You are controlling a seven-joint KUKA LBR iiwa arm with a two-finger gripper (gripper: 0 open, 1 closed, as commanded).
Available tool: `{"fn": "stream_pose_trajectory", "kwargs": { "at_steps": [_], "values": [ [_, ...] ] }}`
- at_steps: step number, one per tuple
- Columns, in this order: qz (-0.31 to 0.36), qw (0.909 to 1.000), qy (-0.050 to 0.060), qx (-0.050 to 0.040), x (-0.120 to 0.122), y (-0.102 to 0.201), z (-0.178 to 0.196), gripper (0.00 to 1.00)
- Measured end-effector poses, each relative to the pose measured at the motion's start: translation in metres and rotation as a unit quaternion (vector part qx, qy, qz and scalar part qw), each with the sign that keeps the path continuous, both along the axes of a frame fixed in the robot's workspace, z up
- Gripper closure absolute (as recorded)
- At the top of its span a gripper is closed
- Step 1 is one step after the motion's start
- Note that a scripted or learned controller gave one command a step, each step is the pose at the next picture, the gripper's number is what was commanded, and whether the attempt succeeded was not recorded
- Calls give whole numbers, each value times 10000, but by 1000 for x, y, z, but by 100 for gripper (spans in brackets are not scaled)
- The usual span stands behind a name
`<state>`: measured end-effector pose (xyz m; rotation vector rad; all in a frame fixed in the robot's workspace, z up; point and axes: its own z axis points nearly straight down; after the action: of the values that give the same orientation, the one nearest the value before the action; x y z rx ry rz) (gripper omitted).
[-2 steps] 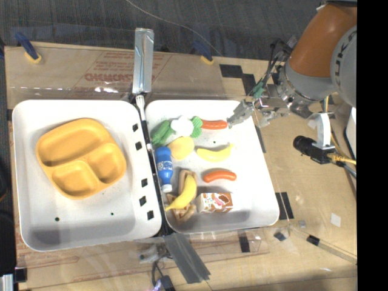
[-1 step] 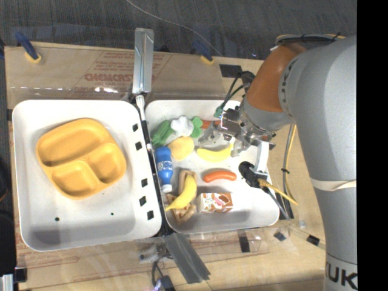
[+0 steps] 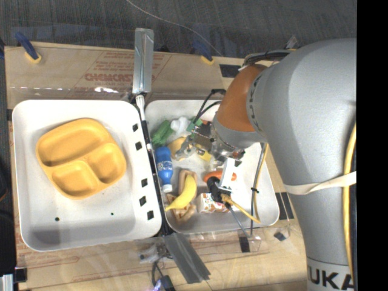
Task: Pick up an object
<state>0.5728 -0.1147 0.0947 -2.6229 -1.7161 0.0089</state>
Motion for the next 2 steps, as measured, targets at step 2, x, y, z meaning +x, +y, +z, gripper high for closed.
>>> {"fn": "stream_pose_trajectory", "kwargs": {
  "at_steps": [2],
  "values": [
    [-1110, 9938, -33, -13, 84, 20, 30, 0]
  ]
}}
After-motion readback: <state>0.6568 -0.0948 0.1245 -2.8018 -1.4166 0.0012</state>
